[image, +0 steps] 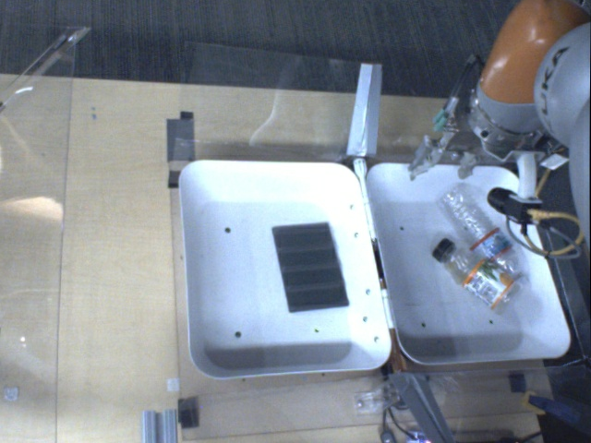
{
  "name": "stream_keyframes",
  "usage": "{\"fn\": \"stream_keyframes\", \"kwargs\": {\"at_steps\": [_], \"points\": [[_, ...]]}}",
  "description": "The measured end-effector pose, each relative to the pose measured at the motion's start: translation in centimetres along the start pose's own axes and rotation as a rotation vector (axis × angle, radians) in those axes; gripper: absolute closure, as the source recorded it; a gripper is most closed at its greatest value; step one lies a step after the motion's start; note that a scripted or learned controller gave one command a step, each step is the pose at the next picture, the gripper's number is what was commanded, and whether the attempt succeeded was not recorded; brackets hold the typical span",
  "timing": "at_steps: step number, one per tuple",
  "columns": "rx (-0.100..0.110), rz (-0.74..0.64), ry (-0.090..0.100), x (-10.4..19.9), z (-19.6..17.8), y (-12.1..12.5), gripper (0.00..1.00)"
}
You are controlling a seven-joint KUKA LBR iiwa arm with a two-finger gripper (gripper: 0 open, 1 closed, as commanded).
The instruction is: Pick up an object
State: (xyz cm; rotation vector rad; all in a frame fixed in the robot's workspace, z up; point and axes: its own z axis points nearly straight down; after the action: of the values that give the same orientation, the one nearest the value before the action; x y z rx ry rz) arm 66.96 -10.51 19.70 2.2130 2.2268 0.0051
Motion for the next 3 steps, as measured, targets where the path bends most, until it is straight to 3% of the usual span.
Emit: {"fn": "stream_keyframes", "kwargs": {"at_steps": [1,2,3], "points": [[0.0,-0.309,-0.001,-4.7,8.9,-7.2,0.0],[-0.001,-0.309,-0.001,-4.7,8.8,-7.2,0.0],[-0.003,-0.395,-0.002,-6.1,7.5,-6.8,0.0]]}}
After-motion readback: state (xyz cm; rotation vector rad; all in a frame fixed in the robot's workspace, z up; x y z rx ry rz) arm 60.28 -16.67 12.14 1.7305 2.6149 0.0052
